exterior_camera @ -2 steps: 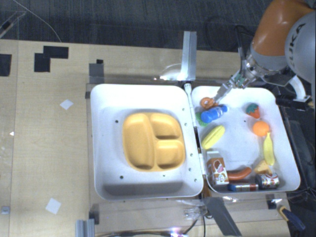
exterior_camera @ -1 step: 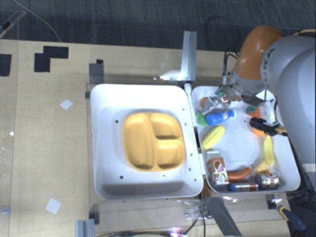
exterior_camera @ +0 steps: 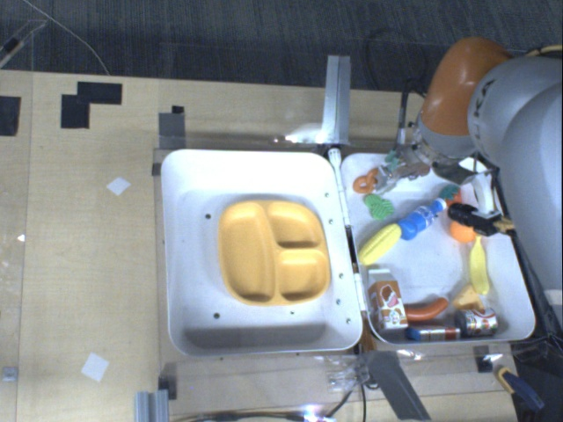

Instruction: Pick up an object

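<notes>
Camera view: claw (exterior_camera: 393,167) blurred over right bin (exterior_camera: 519,275), arm hiding its far corner.

No legible text, numbers or brand marks anywhere in the view. Printed labels show on the small carton (exterior_camera: 387,302) at about 6 o'clock in the right bin (exterior_camera: 524,310), and on the can (exterior_camera: 479,324) at about 5 o'clock, but lettering on both is too small and blurred to read. The blue bottle (exterior_camera: 420,221) carries no readable marking.
</notes>
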`<state>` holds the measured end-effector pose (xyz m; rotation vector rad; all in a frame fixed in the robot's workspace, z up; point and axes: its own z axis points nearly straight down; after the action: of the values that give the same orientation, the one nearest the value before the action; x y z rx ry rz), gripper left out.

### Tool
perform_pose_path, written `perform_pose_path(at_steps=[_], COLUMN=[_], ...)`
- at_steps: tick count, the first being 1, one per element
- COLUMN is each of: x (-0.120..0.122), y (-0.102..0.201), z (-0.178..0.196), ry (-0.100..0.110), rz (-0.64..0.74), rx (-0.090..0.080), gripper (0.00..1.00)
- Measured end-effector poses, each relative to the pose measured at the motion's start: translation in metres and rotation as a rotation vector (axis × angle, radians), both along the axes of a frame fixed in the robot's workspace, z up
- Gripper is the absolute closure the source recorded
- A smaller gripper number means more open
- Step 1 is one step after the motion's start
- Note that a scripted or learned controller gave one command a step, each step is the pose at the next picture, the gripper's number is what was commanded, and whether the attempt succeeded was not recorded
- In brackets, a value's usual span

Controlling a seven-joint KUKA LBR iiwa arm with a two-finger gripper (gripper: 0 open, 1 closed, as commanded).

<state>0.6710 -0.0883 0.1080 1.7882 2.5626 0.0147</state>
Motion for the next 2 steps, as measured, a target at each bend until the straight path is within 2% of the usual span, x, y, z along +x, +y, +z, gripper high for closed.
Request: perform_pose_path(at_steps=[1, 2], x=[-0.0003, -0.0003], y=[0.0008, 0.0008], z=[-0.0007, -0.0007], ry=[0.002, 0.002], rz=[0.002, 0.002], rx=[0.001, 0.001], gripper=[0.00, 0.00])
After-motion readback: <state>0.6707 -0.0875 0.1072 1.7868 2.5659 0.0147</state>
